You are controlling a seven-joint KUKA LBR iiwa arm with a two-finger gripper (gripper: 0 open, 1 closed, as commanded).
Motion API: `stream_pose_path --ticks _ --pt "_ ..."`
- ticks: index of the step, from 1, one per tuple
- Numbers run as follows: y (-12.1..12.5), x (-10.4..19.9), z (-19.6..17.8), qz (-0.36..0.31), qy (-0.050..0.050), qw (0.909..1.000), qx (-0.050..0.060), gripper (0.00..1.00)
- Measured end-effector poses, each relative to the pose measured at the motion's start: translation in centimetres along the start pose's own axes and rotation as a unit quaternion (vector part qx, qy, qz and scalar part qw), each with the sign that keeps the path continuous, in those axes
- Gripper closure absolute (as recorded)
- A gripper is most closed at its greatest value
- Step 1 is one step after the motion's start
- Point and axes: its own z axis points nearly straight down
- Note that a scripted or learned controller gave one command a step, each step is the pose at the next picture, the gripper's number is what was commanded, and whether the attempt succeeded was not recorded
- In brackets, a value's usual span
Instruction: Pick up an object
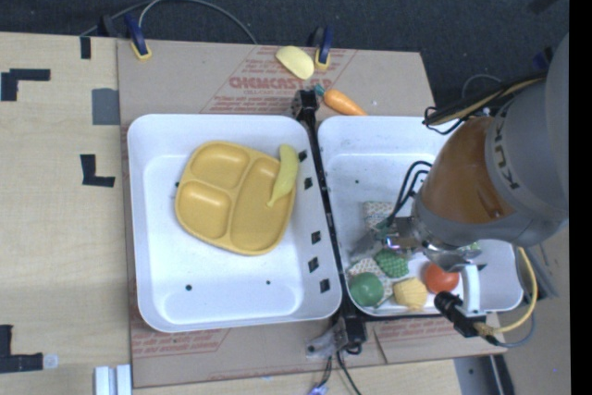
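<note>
Camera view: my gripper [393, 240] hangs lower right, just above the green ball [366, 289]; whether its jaws are apart, I cannot tell.

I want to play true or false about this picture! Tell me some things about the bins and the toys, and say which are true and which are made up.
1. The yellow tray sits in the left bin. True.
2. A banana rests on the yellow tray's edge. True.
3. The carrot is inside the right bin. False: it lies on the cardboard behind the bins.
4. The green ball is in the left bin. False: it is in the right bin, near the front.
5. The robot arm reaches over the right bin. True.
</note>
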Motion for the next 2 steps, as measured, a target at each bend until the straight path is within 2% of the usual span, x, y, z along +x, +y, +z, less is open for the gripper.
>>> stream_pose_path --ticks 1,2 --pt "0.1 0.1 -1.1 0.000 0.002 1.0000 0.000 1.00" --pt "0.0 -0.6 -13.0 0.000 0.001 1.0000 0.002 1.00"
